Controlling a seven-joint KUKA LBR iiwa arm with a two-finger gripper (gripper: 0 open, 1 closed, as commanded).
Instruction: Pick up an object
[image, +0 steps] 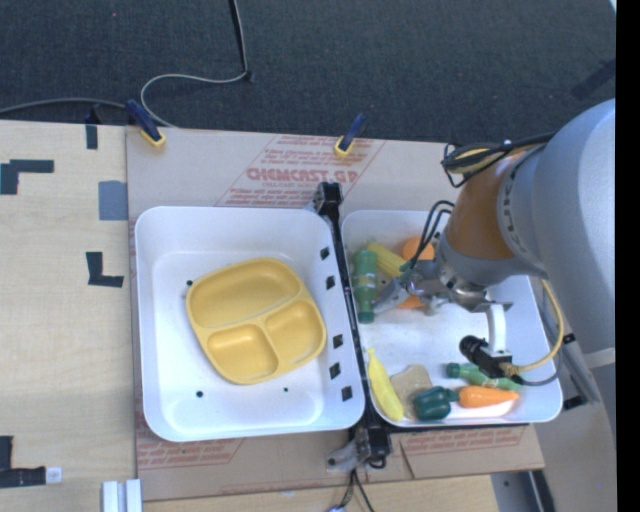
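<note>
The arm comes in from 3 o'clock and hangs over the right bin (545, 405), wrist tipped toward the bins' divider. The gripper (392, 297) sits low at the bin's 9 o'clock side, right by a green bottle (364, 283) that stands or leans against the divider wall. That bottle lies at about 9 o'clock from the fingers, its long axis running roughly 12 to 6, so it looks like the nearest candidate for a pick. Whether the fingers are wide, narrow or closed on anything, I cannot tell; the wrist and cables crowd that spot.

An orange piece (415, 247) shows at 12 o'clock of the gripper, partly hidden by the arm. Along the bin's 6 o'clock edge lie a banana (384, 388), a green pepper (432, 403) and a carrot (486, 397), well apart from the gripper. The left bin (160, 400) holds a yellow divided plate (257, 320).
</note>
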